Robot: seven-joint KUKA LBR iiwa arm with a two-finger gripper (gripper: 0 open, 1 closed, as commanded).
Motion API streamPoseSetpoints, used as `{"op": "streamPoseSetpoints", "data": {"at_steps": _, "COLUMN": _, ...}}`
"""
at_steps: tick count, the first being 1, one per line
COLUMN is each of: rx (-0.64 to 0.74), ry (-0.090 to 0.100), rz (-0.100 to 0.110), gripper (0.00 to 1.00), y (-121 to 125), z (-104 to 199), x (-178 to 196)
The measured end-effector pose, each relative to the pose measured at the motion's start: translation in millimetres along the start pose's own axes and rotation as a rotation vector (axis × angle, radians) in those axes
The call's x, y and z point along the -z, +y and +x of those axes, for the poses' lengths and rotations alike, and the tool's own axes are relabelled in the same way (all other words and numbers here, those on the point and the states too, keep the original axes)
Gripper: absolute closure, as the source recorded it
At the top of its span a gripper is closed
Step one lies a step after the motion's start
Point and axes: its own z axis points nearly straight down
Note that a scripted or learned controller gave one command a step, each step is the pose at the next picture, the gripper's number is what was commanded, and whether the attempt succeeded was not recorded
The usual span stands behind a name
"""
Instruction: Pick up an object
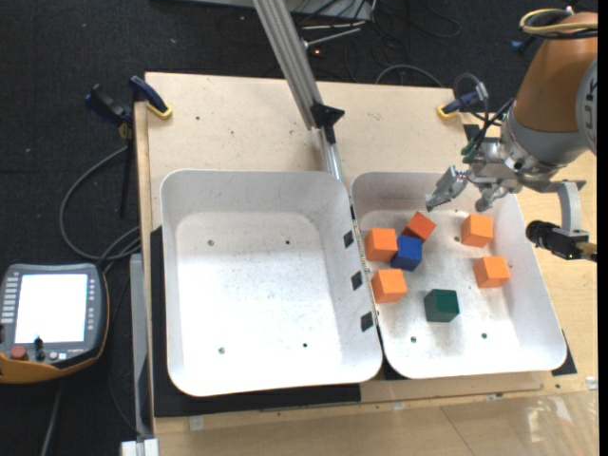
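We look down on a pale wooden desk [247, 122] that carries 2 shallow white bins side by side. The left bin [180, 255] shows a bare, speckled floor. The right bin [532, 335] holds 7 small blocks.

The arm [556, 88], grey with an orange band, reaches in from the right over the far part of the right bin. Its end effector [467, 191] hangs above the bin's far end with its 2 fingers spread apart, 1 pointing down toward the left and the other toward the right. We see nothing between them, so it has hold of nothing.

Just below the left finger lies a red-orange block [420, 226], tilted, touching a blue block [408, 252] just in front of it. An orange block [381, 243] sits just to the left of the blue one, close to the bin's left wall. Another orange block [389, 284] lies nearer the front, beside that same wall. A dark green block [441, 305] rests near the middle of the bin, apart from the others. On the right side, 1 orange block [477, 229] sits below the right finger, and another orange block [491, 271] lies in front of it.

A grey metal pole [290, 55] runs at a slant from the top of the view down to the gap between the bins. A handheld control pad [52, 321] with a pale screen rests at the left, off the desk.
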Motion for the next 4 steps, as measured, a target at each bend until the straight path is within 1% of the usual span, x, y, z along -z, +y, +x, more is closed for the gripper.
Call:
{"op": "streamPoseSetpoints", "data": {"at_steps": 1, "rx": 0.002, "ry": -0.001, "rz": 0.000, "gripper": 0.00, "y": 22.0, "z": 1.8, "x": -26.8}}
{"op": "streamPoseSetpoints", "data": {"at_steps": 2, "rx": -0.008, "ry": -0.005, "rz": -0.007, "gripper": 0.00, "y": 15.3, "z": -55.9, "x": 32.7}}
{"op": "streamPoseSetpoints", "data": {"at_steps": 3, "rx": 0.006, "ry": 0.004, "rz": 0.006, "gripper": 0.00, "y": 1.6, "z": 25.4, "x": -27.2}}
{"op": "streamPoseSetpoints", "data": {"at_steps": 4, "rx": 0.002, "ry": 0.001, "rz": 0.004, "gripper": 0.00, "y": 41.5, "z": 42.3, "x": -105.7}}
